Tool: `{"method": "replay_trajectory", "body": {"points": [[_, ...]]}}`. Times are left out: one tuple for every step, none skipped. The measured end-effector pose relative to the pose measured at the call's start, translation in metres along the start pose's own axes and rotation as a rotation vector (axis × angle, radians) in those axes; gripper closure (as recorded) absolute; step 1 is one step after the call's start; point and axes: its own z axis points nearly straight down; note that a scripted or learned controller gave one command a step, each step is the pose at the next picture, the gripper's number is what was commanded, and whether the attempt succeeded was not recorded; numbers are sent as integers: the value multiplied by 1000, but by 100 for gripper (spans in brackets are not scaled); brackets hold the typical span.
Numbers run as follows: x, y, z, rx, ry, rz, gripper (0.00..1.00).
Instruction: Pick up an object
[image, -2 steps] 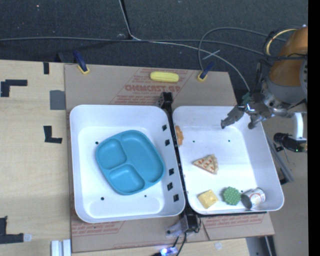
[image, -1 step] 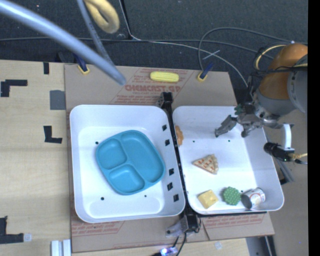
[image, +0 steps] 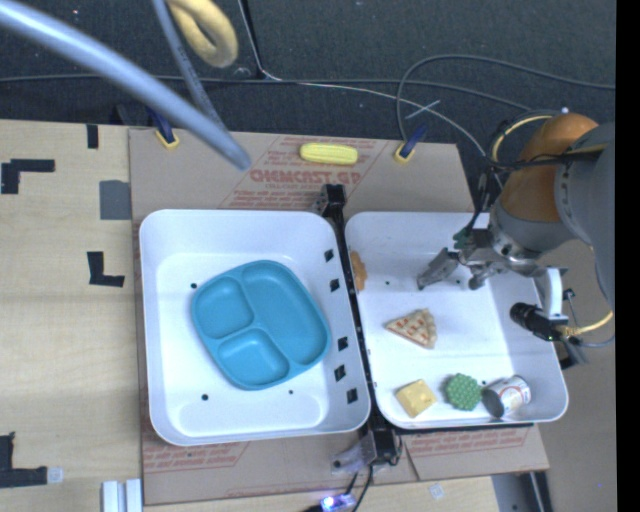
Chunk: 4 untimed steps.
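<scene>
Left bin (image: 160, 300): blue plate (image: 260, 322).

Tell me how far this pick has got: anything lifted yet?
Nothing lifted yet. The gripper is open above the right bin floor, with nothing between its fingers. The waffle slice, yellow block, green piece and can all lie in that bin. Descent, grasp and lift remain.

Wooden bench (image: 60, 300): brown cardboard sheet (image: 280, 180) carrying two white bins (image: 160, 300), (image: 400, 225); yellow corn cob (image: 328, 153) behind.
</scene>
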Motion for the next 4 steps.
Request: {"method": "replay_trajectory", "body": {"points": [[0,1,-13,-3,-1,-2,100],[5,2,-56,-8,0,0,100],[5,3,-109,-10,-1,0,100],[54,-8,-100,-3,1,-3,100]]}}
